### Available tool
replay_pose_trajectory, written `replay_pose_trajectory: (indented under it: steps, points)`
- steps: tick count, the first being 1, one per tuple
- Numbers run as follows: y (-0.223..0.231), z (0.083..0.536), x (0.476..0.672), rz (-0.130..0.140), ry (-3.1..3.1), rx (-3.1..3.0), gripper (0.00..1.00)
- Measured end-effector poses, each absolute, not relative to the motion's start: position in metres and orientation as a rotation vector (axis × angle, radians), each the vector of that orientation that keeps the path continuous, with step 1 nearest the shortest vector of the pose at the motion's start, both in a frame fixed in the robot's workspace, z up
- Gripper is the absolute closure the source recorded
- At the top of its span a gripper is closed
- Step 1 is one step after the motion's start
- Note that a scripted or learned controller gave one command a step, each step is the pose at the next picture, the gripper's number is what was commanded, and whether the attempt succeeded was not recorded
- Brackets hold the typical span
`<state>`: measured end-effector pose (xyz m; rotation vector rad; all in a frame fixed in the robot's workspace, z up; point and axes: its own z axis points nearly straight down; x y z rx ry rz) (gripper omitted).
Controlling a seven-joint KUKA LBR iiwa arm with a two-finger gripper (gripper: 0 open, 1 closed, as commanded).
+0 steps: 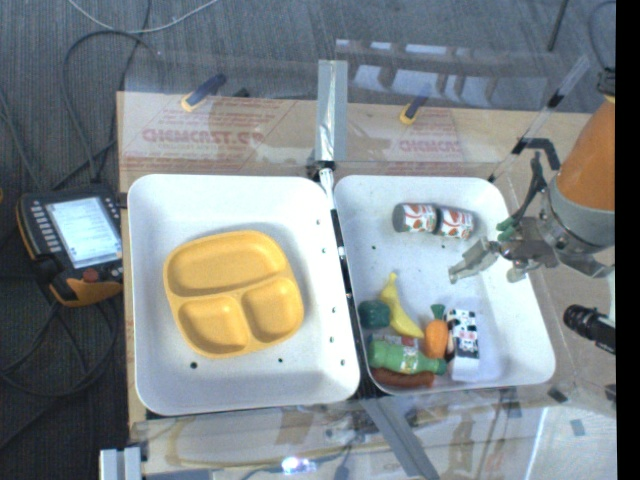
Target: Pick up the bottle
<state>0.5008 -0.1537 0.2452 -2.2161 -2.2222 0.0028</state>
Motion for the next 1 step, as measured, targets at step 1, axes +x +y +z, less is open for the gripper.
replay_pose_trajectory:
  steps: [1]
  points:
    - [-0.0007,0.1823,0.4823,0.006,-2.344,-2.084,0.00]
